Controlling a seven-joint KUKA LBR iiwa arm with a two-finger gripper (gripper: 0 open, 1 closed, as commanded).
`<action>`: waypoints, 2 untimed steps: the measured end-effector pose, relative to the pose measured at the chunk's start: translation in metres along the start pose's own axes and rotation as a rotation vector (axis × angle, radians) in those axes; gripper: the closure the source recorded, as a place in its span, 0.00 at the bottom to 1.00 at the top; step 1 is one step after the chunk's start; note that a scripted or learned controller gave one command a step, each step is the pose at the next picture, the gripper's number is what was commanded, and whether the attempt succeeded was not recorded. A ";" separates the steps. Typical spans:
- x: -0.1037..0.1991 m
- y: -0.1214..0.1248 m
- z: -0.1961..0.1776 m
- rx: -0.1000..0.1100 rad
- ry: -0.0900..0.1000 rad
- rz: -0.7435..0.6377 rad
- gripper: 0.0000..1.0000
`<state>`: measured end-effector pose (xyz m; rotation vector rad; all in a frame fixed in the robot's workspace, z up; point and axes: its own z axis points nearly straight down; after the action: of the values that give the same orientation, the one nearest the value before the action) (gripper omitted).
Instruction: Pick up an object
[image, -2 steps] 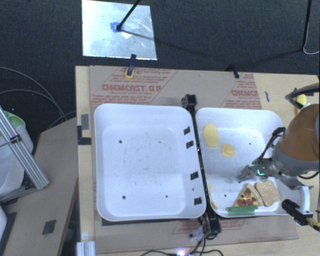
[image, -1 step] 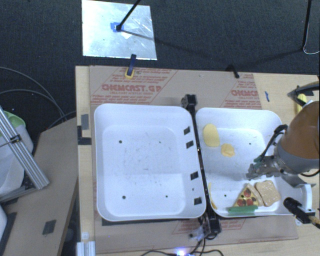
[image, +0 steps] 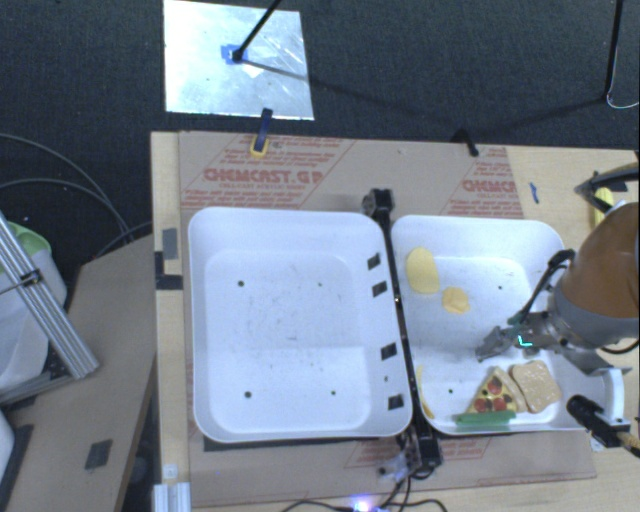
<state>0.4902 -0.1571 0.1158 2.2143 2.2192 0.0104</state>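
Camera view: the gripper (image: 492, 345) hung low over the right bin (image: 535, 238), with nothing between its fingers.

Reaching in from the right, the grey arm (image: 600, 300) with its orange band ended in metal fingers that pointed left above the bin's bare floor; they looked slightly parted, though the gap was small and hard to read. Just below and right of them, a pizza slice toy (image: 495, 392) lay beside a slice of toast (image: 535, 385), with a green strip (image: 483, 419) along the front wall under both. Two yellow pieces, a larger one (image: 422, 271) and a smaller one (image: 456, 299), rested well apart from the gripper toward the bin's back left. The left bin (image: 205, 240) sat alongside, touching the right bin at the divider.
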 end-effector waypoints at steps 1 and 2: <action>0.000 0.001 -0.011 -0.004 -0.001 -0.001 1.00; -0.036 0.096 0.031 0.001 -0.004 -0.004 1.00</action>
<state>0.5862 -0.1931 0.0859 2.2081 2.2227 0.0046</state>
